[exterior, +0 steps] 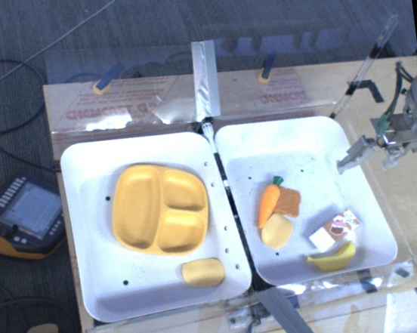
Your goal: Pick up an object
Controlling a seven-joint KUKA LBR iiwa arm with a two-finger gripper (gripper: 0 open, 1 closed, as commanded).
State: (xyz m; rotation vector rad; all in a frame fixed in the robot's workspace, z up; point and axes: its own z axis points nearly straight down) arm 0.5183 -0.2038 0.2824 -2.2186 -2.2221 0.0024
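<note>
Currently the end effector (397, 141) hangs at three o'clock, just outside the right bin (306, 128); whether it is spread, I cannot tell. Best aim for the carrot (268, 203) near the bin's centre, descending squarely along its length.

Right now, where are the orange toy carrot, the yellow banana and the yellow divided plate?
orange toy carrot (268, 203), camera view, middle of its body.
yellow banana (332, 258), camera view, middle of its curve.
yellow divided plate (139, 203), camera view, its large left compartment.

The claw (359, 151) hangs at the right, wrist behind it.
</note>
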